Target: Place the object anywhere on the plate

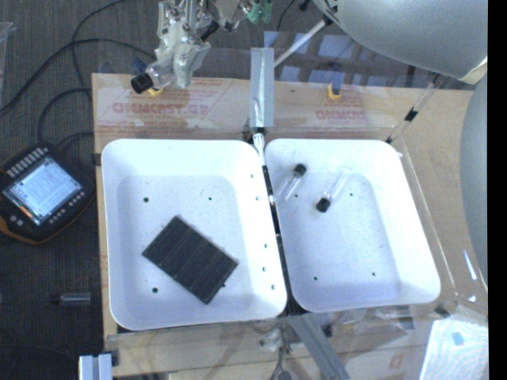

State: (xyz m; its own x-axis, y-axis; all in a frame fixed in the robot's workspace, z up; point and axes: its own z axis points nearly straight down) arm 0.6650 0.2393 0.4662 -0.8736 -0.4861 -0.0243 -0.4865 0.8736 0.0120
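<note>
1. The dark ribbed plate [190, 260] lies flat and a little skewed on the floor of the left bin [119, 212]. Lying flat like that, it offers a broad, easy landing spot.
2. Across the shared rim from the plate, in the right bin [412, 236], two clear tubes with black caps lie on their sides, apart from each other. The closer tube [293, 179] is just past that rim, and the farther tube [331, 192] lies a little beyond it. I'd judge one of them is the object to carry. Neither is on the plate yet.
3. The gripper [178, 58] hangs well beyond the plate, past the far edge of the left bin and over the bare bench board. From here I cannot tell whether the claw is released or clenched, and no tube shows in it.
4. My guess is that it is parked up there to leave both bins unobstructed. The next move would be a long reach over to the tubes.
</note>
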